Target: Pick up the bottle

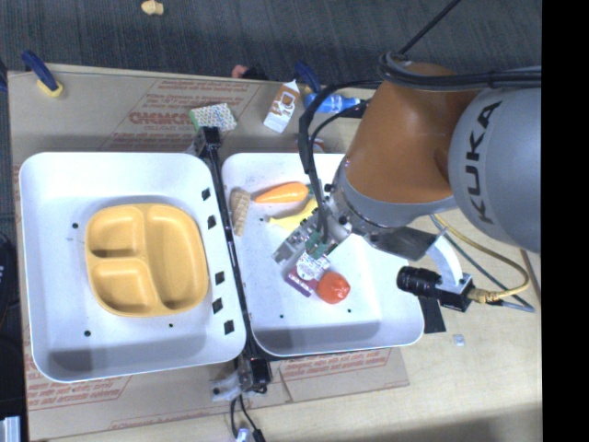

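You see the gripper (311, 247) lowered into the right bin (368, 334), directly over the bottle (317, 279), a small clear bottle with a red cap lying on its side near the bin's centre; whether it grips, you cannot tell. A carrot (281, 192) lies farther back, and the yellow tray (147, 256) sits in the left bin (46, 339), apart from the work

Grey arm (497, 168) lettered KUKA, broad orange band, black cables.

"KUKA" on grey arm (502, 168); red print on cardboard (156, 118) unreadable.
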Robot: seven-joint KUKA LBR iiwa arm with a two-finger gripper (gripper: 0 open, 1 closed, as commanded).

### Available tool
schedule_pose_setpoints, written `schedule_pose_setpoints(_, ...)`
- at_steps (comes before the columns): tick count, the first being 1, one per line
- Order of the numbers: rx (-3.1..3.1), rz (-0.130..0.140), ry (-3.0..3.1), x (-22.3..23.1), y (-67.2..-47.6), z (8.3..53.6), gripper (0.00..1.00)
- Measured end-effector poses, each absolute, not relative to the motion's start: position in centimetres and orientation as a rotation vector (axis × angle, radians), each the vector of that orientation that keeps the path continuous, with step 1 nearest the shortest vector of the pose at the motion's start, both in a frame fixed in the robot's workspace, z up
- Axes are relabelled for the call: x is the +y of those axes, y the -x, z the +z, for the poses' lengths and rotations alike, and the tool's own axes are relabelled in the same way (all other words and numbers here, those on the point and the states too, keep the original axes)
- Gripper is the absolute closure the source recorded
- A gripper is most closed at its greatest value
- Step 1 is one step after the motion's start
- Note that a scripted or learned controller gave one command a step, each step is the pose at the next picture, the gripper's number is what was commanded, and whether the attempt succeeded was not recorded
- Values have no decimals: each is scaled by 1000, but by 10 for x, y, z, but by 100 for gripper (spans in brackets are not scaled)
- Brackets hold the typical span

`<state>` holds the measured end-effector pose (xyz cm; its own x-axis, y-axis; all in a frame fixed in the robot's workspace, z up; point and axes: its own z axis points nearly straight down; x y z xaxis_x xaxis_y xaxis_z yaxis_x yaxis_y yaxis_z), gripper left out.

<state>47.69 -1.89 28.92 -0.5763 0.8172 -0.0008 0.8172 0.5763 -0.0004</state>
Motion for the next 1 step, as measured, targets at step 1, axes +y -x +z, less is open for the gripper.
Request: schedule_pose_setpoints(1,2515,-5,-1892,-13,-475,231,100)
